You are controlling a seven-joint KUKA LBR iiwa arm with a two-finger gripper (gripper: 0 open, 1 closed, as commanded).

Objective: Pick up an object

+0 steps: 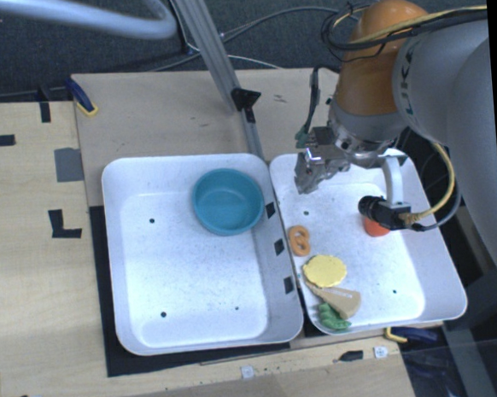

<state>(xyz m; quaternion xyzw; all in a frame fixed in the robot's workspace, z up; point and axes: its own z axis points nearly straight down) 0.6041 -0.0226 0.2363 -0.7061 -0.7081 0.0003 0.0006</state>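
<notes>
The end effector (314, 176) hangs over the right bin's (427, 295) far left corner; whether it grips anything cannot be told. A pretzel (299, 240), yellow disc (324, 271) and green piece (331, 317) lie along that bin's left edge, a blue bowl (226, 201) in the left bin (147, 321).
</notes>
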